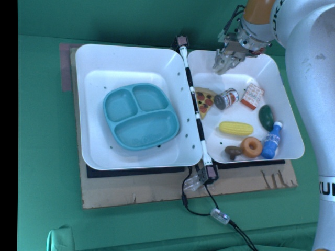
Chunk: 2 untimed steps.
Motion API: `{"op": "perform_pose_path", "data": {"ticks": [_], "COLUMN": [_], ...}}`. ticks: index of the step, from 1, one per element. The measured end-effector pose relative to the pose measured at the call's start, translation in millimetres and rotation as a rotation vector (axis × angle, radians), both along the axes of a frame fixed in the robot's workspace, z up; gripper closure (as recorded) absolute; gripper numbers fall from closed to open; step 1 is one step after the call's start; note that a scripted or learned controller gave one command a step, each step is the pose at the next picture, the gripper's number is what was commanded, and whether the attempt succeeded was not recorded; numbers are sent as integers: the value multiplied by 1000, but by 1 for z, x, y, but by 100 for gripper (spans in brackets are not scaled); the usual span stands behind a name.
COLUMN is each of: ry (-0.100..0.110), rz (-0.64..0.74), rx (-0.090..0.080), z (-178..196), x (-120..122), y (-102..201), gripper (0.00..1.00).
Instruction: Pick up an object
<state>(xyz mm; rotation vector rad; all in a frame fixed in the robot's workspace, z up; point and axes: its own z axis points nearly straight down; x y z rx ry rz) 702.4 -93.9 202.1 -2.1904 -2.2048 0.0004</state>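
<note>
The things I could pick up all lie in the right bin. A small can lies on its side near the middle of that bin, just beside a pizza slice that rests against the bin's left edge. Right of the can sits a small red and white box, and beyond it, by the right edge, a dark green vegetable. Toward the near edge lie a yellow corn cob, a brown mushroom, an orange donut touching the mushroom, and a blue bottle just beside the donut.

My fingers hang over the far edge of the right bin, near its far left corner, pointing down and apart from every item. Nothing sits between them, and I cannot tell whether they are spread or pressed together. My grey arm with its orange band reaches in from the right.

The left bin holds a teal divided plate near its centre. A black and white strip runs along the seam between the two bins. Both bins rest on a cardboard sheet on the green surface, and a cable trails off the near edge.
</note>
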Motion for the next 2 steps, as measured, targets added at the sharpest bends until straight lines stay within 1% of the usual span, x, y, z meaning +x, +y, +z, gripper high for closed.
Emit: {"op": "perform_pose_path", "data": {"ticks": [1,2], "ry": [0,-8], "rz": [-2,-4], "rx": [-8,-18], "z": [1,-9], "x": [0,-1], "y": [-4,-2], "gripper": [0,0]}}
